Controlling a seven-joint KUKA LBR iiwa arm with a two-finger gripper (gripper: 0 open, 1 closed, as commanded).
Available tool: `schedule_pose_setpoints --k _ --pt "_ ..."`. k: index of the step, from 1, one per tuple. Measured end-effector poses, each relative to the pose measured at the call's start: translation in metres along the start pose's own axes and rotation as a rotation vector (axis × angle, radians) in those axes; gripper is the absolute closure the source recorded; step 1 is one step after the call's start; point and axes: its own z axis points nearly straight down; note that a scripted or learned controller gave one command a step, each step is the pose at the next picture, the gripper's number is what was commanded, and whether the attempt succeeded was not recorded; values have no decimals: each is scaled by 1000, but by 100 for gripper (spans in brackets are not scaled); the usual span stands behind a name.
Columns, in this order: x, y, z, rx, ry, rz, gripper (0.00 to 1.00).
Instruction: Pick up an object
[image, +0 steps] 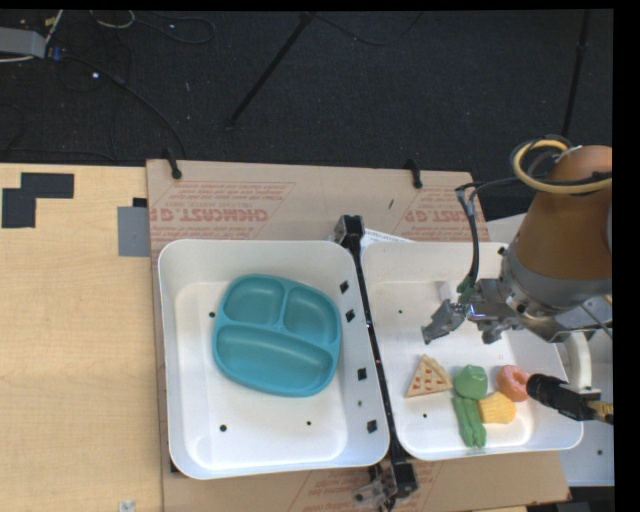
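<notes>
In the right bin (400, 300), several toy foods lie near the front: a pizza slice (428, 378), a green vegetable (469, 400), a yellow piece (498, 408) and an orange-pink piece (513, 381). My gripper (468, 328) hangs over the right bin's middle, just behind the toys. It is open, with nothing between its fingers. Its left finger (440, 323) is behind the pizza slice.
The left bin (190, 430) holds a teal divided plate (277, 333). A black divider (362, 340) runs between the two bins. Cardboard lies under both bins, and the wooden bench top extends to the left.
</notes>
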Motion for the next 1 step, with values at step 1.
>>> schedule_pose_setpoints --k 1 --pt "1 -7 63 6 1 1 0"
